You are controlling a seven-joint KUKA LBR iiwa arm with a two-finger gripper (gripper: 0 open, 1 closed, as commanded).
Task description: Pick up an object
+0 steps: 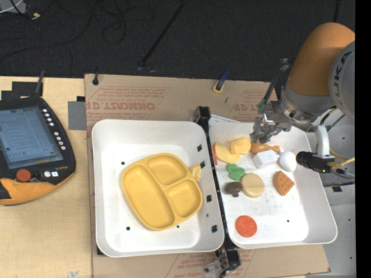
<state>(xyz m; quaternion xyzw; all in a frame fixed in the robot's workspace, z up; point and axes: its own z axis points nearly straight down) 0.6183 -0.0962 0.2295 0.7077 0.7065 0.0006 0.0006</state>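
Left bin (110, 155): yellow divided tray (161, 190). Right bin (307, 225): yellow wedge (240, 146), white block (265, 157), egg (287, 160), green piece (235, 171), round biscuit (252, 185), red disc (246, 226). Jaws (264, 131) over the far edge; opening cannot be told.

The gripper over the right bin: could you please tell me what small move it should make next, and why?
Probably a short straight descent. The gripper hangs above the small white block and the yellow cheese-like wedge in the right white bin, with nothing visibly between its fingers.
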